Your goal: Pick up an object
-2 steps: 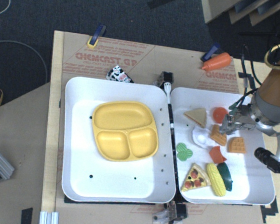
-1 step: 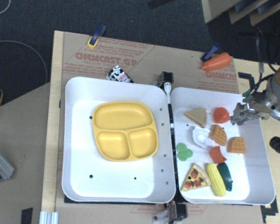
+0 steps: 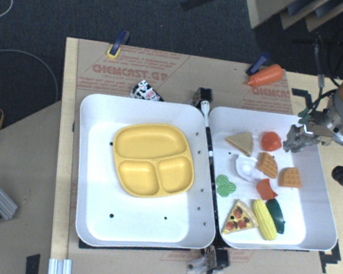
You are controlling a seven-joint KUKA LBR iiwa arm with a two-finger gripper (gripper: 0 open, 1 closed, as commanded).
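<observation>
One fixed camera looks down aslant on both bins (image 3: 86,172).

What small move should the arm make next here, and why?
Probably a short shift toward the view's left and down onto the red tomato-like piece. The gripper sits over the right bin's upper right part with nothing seen between its fingers, and that red piece lies just beside it, apart from the waffle pieces lower down.
</observation>
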